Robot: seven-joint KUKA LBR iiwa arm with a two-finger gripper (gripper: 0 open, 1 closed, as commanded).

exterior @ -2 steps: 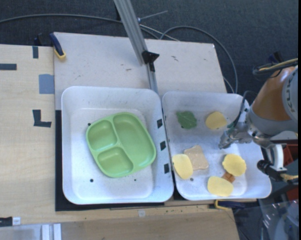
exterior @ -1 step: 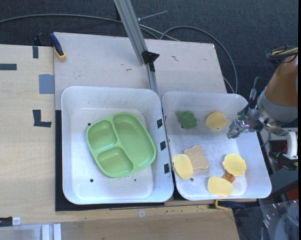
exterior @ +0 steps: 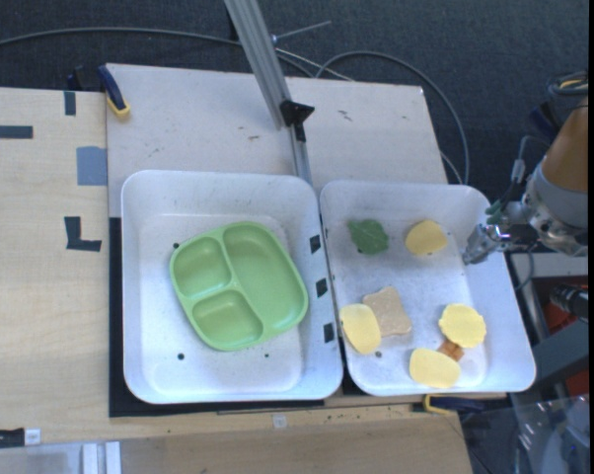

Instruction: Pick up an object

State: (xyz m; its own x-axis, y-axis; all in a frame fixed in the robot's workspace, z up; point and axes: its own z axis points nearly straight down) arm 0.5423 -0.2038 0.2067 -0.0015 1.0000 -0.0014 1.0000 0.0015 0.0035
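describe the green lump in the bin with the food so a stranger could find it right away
Look at the right-hand white bin, the one holding small food pieces. Near its far left corner lies the green lump, beside a yellow piece. It is the only dark green, bumpy item there; the others are yellow or tan.

A light wooden bench [exterior: 40, 265] was seen across the left of the frame, marked with grey tape patches [exterior: 92, 164]. A yellow-and-blue clamp [exterior: 113, 92] was fixed at its upper left. A slanted metal pole [exterior: 260, 52] was seen at top centre, and thin cables [exterior: 396, 67] were looped over dark carpet [exterior: 455, 18].
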